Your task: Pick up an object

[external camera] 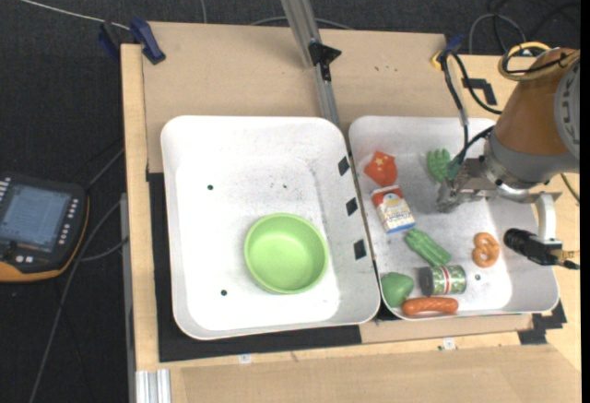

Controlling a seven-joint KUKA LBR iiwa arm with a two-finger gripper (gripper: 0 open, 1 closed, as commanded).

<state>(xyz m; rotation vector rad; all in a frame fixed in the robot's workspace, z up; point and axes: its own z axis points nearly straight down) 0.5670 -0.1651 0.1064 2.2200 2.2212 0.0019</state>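
The right bin (415, 124) holds several small objects. At its back are a red block (381, 168) and a green toy (440, 162). A small white carton (394, 210) and a green pickle-shaped piece (426, 247) lie mid-bin. A pretzel (485, 249), a can (444, 279), a green rounded piece (397, 287) and a red sausage (430, 305) lie toward the front. My gripper (450, 198) is low in this bin, just in front of the green toy and right of the carton. Nothing is visibly held.
The left bin (240, 126) holds a green bowl (286, 252). A slanted metal pole (295, 5) rises behind the bins. Cables (461, 92) and a black fitting (525, 244) sit along the right bin's right side. A pendant (37, 226) lies off the bench at left.
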